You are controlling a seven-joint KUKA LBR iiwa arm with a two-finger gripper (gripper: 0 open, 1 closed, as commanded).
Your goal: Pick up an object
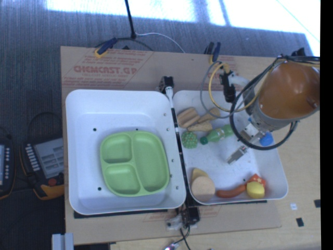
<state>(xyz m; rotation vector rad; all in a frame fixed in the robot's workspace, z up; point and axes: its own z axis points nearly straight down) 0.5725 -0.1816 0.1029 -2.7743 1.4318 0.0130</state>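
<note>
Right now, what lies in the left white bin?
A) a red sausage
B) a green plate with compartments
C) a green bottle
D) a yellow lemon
B: the green plate with three compartments lies in the left bin; the toy foods are in the right bin.

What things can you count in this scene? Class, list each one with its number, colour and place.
Bins: 2, white, side by side on the bench; left bin, right bin.
Tray: 1, green, three compartments, in the left bin.
Bread pieces: 2, tan, top left of the right bin.
Broccoli: 1, green, right bin beside the divider.
Bottle: 1, green, lying right of the broccoli.
Bun: 1, tan, bottom left of the right bin.
Sausage: 1, red, along the bottom edge.
Yellow toy: 1, bottom right corner.
Arm: 1, orange band, over the right bin.
Gripper: 1, grey, above the bin floor.
</note>
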